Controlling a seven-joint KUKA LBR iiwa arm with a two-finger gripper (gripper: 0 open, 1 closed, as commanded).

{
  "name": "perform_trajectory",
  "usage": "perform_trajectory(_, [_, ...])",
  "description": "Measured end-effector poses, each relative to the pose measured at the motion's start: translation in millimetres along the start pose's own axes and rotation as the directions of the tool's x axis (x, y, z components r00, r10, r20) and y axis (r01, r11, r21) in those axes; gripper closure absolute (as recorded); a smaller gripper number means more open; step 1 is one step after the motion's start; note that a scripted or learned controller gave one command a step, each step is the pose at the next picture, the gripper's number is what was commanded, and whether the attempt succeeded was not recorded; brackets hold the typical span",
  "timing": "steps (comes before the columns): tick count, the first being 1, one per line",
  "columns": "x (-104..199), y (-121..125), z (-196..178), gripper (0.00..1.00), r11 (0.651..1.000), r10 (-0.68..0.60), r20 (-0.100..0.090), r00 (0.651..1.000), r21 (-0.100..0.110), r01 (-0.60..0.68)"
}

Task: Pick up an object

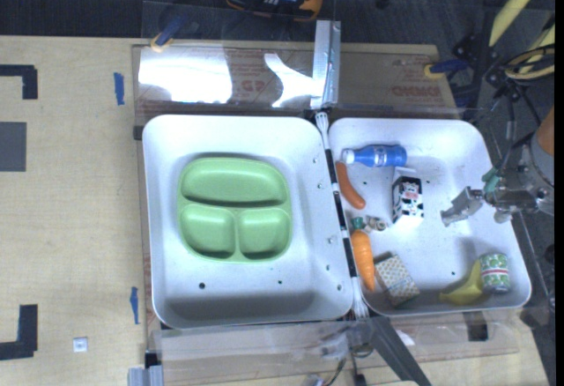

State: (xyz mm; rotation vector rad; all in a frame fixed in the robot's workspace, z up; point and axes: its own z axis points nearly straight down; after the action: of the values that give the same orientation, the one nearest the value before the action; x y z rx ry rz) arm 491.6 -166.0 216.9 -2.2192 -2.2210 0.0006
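Observation:
The right bin (441, 139) holds several objects. A blue bottle (377, 156) lies at its back, with an orange carrot-like piece (351, 189) beside the left wall. A small black-and-white toy (407, 198) sits in the middle. Toward the front lie a second orange piece (362, 257), a patterned block (396, 278), a yellow banana (465, 287) and a green-and-white can (495, 270). My gripper (480, 210) hangs over the right side of this bin, above and behind the can. It is open, with nothing between its fingers.
The left bin (167, 155) holds a green divided plate (234, 205). A metal divider strip (326, 63) and a clear panel stand behind the bins. Cables and stands crowd the right edge beyond the bench.

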Motion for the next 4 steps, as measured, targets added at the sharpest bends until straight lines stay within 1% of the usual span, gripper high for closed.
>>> perform_trajectory(1, [-1,1,-10,1.00,1.000,0.001,0.001,1.000,-0.002,-0.001])
perform_trajectory(2, [-1,1,-10,0.00,1.000,0.001,0.001,1.000,-0.002,-0.001])
perform_trajectory(3, [8,43,64,0.00,0.996,-0.091,0.000,0.996,0.001,0.091])
perform_trajectory(4, [12,88,104,0.00,0.973,-0.228,0.015,0.974,-0.028,0.228])
